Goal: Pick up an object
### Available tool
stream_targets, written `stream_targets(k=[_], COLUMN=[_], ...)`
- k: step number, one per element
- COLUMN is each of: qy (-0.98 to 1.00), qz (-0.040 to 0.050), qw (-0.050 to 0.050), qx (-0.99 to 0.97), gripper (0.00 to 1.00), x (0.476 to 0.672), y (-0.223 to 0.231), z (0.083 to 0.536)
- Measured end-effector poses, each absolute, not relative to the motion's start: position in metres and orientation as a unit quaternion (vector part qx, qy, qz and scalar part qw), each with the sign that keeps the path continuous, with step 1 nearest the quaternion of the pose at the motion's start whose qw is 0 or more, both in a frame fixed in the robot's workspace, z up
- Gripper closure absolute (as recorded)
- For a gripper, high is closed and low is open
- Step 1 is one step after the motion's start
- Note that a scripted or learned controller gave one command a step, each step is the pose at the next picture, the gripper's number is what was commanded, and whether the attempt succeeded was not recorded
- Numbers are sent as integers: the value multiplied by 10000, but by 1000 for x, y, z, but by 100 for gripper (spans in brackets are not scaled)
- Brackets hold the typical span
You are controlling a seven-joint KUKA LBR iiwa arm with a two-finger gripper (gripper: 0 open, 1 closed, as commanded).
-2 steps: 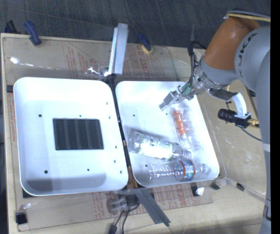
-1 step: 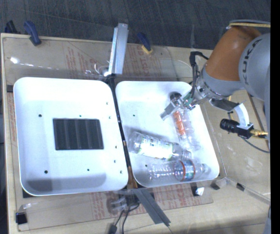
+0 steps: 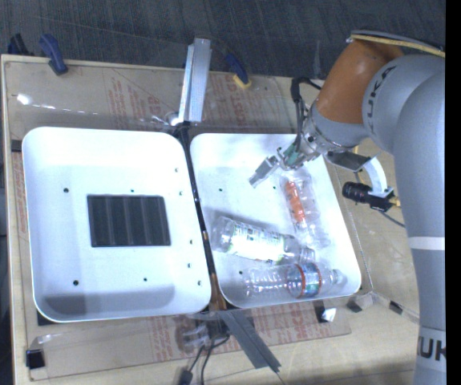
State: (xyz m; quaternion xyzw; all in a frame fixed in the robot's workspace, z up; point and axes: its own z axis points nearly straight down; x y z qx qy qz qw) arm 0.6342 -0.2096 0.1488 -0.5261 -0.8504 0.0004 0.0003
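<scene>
Legible text is scarce. White letters "UK", cut off by the frame's lower edge, stand on the grey arm (image 3: 426,215) at bottom right. Red print runs in lines over the transparent sheet (image 3: 94,95) that covers the table around the bins; its characters are too small and blurred to read. The three clear bottles in the right bin carry labels: one with an orange-red label (image 3: 296,201), one with a pale greenish label (image 3: 250,241), one with a blue and red band (image 3: 306,279). No word or number on any of these labels can be made out.
</scene>
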Motion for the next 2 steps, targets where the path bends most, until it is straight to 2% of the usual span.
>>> stream_targets(k=[1,2], qy=[-8465,-8566], qz=[8,2], qw=[13,-7], qx=[-5324,-5160], gripper=[0,0], x=[605,576], y=[-176,-211], z=[129,178])
